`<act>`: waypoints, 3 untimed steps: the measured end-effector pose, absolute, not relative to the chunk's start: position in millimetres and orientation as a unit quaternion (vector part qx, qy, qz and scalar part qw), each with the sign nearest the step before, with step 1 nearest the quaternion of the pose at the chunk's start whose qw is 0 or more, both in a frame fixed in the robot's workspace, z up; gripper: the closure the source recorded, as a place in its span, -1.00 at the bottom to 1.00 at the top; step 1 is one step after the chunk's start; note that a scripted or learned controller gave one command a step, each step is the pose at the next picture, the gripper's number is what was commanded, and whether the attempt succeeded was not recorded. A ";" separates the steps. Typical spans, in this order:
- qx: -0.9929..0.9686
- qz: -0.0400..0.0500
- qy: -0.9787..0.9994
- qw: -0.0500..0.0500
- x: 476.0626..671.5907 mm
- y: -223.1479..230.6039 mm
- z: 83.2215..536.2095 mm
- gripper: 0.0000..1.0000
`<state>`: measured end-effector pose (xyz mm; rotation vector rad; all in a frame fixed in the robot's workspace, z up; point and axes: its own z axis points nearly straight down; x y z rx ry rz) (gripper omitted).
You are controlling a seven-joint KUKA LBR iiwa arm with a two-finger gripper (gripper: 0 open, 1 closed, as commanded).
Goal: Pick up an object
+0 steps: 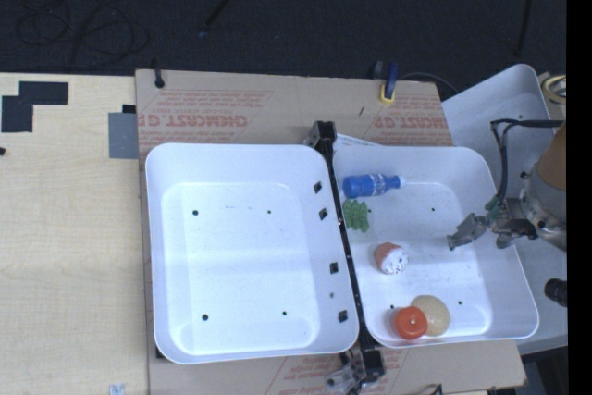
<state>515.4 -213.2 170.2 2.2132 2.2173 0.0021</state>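
The right bin (524, 296) holds several small objects. A blue bottle (370, 185) lies on its side near the bin's far left corner, with a green leafy toy (357, 216) just below it. A white ball with a red patch (391, 258) rests near the middle. At the near edge, a red-orange round piece (411, 323) touches a tan disc (433, 314). My gripper (467, 233) hangs over the right part of this bin, to the right of the ball and apart from every object. Nothing shows in it.
The left bin (155, 199) sits beside the right one, with a black divider (338, 236) where their rims meet. Both stand on cardboard (231, 111). A blue and yellow clamp (388, 83) sits at the cardboard's far edge. Cables (504, 153) hang by the arm.
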 end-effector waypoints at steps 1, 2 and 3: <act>0.706 -0.001 0.708 -0.002 511.9 -211.2 174.4 1.00; 0.706 -0.001 0.708 -0.003 473.7 -169.2 195.1 1.00; 0.707 -0.001 0.708 -0.003 474.9 -156.8 171.1 1.00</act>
